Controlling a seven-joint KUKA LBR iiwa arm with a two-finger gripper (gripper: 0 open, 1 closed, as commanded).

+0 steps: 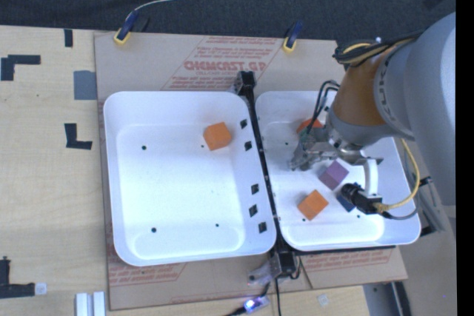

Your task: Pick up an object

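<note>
Red "CHEMGUARD"-like print, partly illegible, on cardboard sheet

Two white bins sit side by side. Three orange blocks: one far left of the claw, one just below it, one partly hidden above. One purple block just right.
</note>
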